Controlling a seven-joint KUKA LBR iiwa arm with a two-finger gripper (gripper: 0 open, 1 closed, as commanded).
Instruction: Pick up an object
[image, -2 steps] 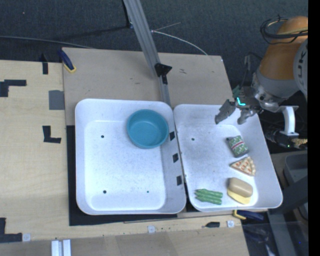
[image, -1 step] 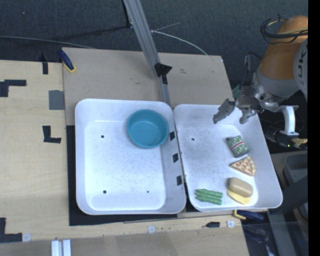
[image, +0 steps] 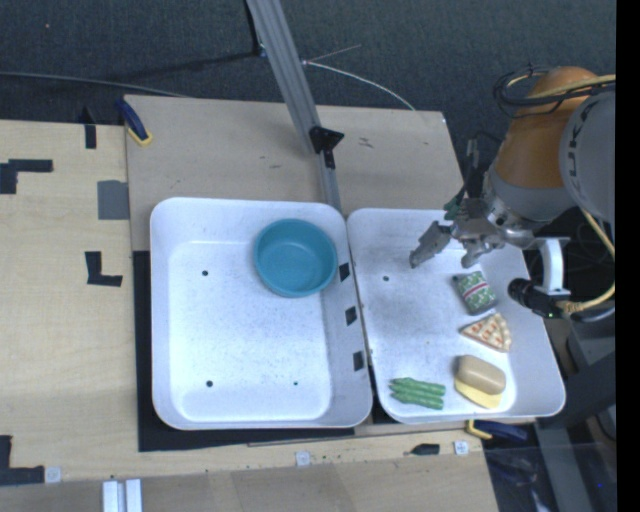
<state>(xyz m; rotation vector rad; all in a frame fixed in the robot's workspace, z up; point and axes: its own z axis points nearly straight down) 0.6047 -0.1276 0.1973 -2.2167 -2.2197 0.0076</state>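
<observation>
My gripper (image: 445, 252) hangs over the upper part of the right bin (image: 400, 300), its two fingers spread open and nothing between them. Just right of and below it lies a small green and red packet (image: 474, 290). Further down the bin's right side lie a pizza slice (image: 488, 332) and a yellow sandwich-like block (image: 479, 380). A bunch of green beans (image: 417, 392) rests near the bin's front edge. A blue bowl (image: 294, 257) stands in the left bin (image: 200, 340), near its top right corner.
A slanted grey metal pole (image: 297, 90) runs from the top down to the gap between the bins. The arm's orange band (image: 540, 140) and a cable loop sit at the upper right. Black tape marks dot the wooden bench at left.
</observation>
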